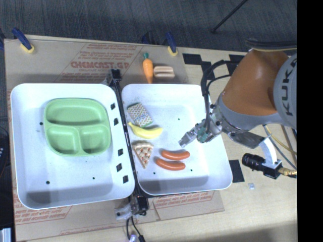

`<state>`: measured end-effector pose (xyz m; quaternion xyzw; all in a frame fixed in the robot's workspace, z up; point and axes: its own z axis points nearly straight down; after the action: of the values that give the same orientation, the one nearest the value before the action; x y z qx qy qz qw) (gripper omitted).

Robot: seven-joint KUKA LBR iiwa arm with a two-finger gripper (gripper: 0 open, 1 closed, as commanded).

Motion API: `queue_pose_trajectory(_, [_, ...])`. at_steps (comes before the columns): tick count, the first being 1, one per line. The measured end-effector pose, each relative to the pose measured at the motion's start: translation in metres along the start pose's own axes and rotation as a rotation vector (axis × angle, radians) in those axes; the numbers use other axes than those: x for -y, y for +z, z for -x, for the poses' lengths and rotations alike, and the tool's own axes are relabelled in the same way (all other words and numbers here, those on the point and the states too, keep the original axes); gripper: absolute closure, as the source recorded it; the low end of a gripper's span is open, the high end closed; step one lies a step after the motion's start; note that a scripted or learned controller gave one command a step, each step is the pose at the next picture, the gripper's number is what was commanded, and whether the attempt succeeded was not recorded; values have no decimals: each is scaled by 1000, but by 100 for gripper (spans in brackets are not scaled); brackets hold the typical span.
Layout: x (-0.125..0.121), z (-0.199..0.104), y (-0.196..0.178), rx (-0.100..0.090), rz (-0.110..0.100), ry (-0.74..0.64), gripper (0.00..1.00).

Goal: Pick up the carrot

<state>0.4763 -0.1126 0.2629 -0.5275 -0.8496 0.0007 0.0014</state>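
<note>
The carrot [147,68], orange with a green top, lies on the bench just behind the right bin [217,173], outside it, next to a small hot-dog bun toy [163,72]. My gripper [190,138] hangs over the right side of the right bin, well in front of and to the right of the carrot. Its fingers look close together with nothing between them. It sits just above and right of two sausages [172,159].
The right bin also holds a banana [145,131], a patterned pouch [140,114] and a pizza slice [143,153]. The left bin [25,185] holds a green divided tray [77,125]. Blue clamps [22,39] sit on the bench's back edge.
</note>
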Motion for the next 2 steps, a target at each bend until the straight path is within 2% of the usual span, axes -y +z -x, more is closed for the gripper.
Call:
queue_pose_trajectory(1, [11,23,-43,2,1,87,100])
queue_pose_trajectory(2, [-6,-12,19,-1,-1,336,100])
